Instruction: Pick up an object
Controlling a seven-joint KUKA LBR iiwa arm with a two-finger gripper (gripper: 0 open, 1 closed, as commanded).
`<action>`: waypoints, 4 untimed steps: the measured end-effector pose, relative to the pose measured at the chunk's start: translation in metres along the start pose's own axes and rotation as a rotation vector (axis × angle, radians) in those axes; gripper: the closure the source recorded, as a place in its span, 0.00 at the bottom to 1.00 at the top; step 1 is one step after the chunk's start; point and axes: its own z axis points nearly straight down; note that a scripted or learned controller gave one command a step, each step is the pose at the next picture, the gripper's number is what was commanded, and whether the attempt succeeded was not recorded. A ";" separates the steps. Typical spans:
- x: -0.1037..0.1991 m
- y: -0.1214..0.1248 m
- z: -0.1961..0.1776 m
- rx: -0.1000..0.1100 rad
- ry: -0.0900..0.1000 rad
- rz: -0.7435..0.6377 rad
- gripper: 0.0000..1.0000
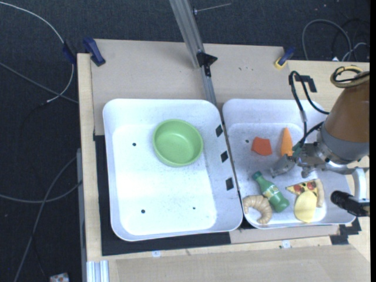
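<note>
Candidate objects are all found in the right bin (235,113), grouped toward its near and right portions. An orange carrot-shaped piece (286,141) stands close to the bin's right side, with a red-orange wedge (262,146) just beside it on the left. A green bottle (271,191) lies tilted near the middle of the bin's near half. A tan croissant-shaped item (259,208) rests at the near rim, touching or almost touching the bottle's lower end. A yellow rounded item (305,207) is placed at the near right corner, and a pizza-slice piece (304,187) with red and yellow markings lies just above it.

The end effector (286,166) is positioned low over the right bin, between the carrot-shaped piece and the pizza slice, its grey metal fingers (281,168) pointing left toward the bottle. How far the fingers are spread cannot be told, and no object is seen between them. The arm (348,125) enters from the right, orange-brown at the band, with black cables looped above it.

The left bin (117,175) holds a green bowl (177,142), upright, toward its far right part. Both bins sit on a wooden worktop (147,69), with blue clamps (93,51) at its far edge and a metal strut (188,22) crossing it.
</note>
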 end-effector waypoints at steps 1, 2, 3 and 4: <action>0.000 0.001 -0.015 -0.007 -0.001 0.000 1.00; 0.004 -0.001 -0.060 -0.018 -0.008 -0.002 1.00; 0.005 0.000 -0.109 -0.017 -0.007 -0.002 1.00; 0.051 0.024 -0.098 -0.014 -0.006 -0.006 1.00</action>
